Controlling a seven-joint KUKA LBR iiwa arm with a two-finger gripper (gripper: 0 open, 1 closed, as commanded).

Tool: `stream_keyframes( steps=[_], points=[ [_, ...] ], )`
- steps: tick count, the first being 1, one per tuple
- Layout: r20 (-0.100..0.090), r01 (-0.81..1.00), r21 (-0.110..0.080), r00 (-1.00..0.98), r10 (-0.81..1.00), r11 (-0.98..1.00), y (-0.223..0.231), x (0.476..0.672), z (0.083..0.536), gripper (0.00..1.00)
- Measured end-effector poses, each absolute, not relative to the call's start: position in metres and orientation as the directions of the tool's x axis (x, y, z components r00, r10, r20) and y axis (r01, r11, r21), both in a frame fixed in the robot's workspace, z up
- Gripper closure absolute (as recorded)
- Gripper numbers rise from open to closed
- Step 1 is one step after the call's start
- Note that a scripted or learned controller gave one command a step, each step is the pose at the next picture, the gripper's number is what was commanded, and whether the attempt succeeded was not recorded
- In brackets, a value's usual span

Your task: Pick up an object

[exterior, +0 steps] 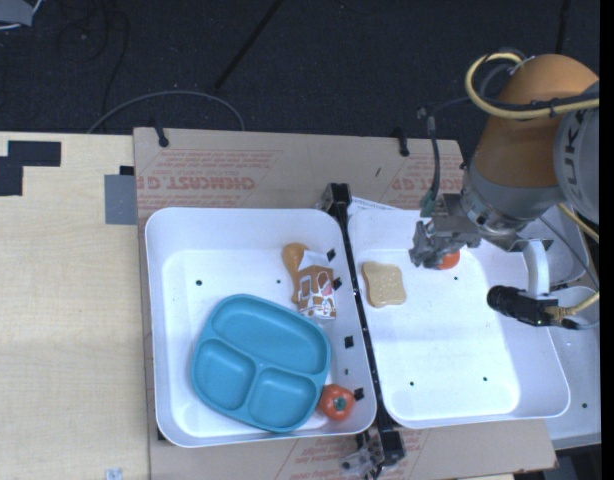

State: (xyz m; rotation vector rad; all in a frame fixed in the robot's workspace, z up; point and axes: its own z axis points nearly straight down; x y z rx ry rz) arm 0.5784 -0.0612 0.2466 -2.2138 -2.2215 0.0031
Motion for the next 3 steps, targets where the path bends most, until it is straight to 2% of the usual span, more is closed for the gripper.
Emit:
stream_keyframes(
  steps=[3],
  points=[
    [0.001, 1.0, -0.006, -0.005, 1.0, 0.005, 0.09, 0.532, 0.253, 1.0]
  ],
)
